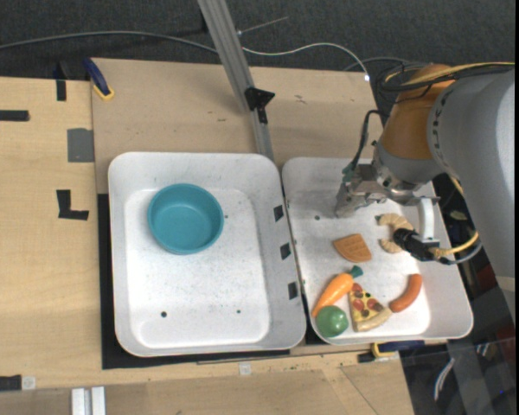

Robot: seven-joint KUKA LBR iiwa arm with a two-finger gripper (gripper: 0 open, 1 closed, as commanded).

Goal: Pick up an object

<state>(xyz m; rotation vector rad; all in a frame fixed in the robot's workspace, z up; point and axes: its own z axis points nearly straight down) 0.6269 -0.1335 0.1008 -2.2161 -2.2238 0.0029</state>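
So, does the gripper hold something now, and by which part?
Nothing is held. The gripper hangs over bare floor of the right bin, apart from the toy foods.

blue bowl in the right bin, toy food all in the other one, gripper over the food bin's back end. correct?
Not quite. The camera view shows the blue bowl in the left bin. The toy food, such as the carrot and pizza slice, lies in the right bin, and the gripper is over that bin's back end.
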